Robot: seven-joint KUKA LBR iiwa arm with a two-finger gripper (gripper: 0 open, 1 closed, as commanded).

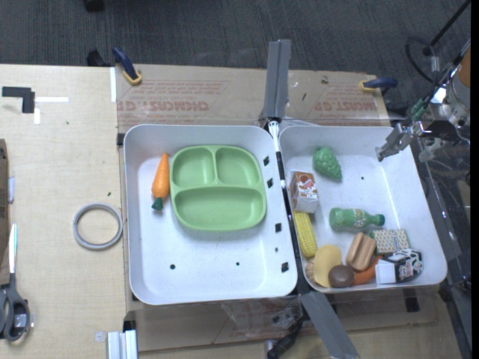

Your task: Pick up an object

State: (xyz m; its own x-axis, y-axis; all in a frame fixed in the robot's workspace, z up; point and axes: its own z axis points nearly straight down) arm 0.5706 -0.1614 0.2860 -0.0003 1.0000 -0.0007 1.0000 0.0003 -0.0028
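The task is at its very beginning, as far as I can judge: nothing is picked up yet. The gripper (391, 146) hangs at about 2 o'clock of the right bin (408, 172), near its far right rim, above bare white floor. Nothing is between the jaws. Whether they stand open or closed I cannot tell, because they are small and dark against the cables there.

All the things that could be taken lie in the right bin. The green grapes (327, 163) are at 12 o'clock, the nearest to the gripper but apart from it. The small juice box (303, 191) lies at 9 o'clock, with the corn cob (304, 233) just below it along the left wall. The green bottle (355, 218) lies on its side near the middle. At 6 o'clock there is a crowded heap: a yellow round fruit (325, 263), a brown ball (341, 277), a hot dog (360, 250), a cracker (391, 240) and a milk carton (400, 267), touching each other.

The left bin (202, 271) holds a green divided plate (218, 187) and a carrot (160, 178) just beside it at 9 o'clock.

What is left is the whole job: to choose one thing, go down on it, close on it and lift. The grapes or the bottle look the easiest, since they lie free.
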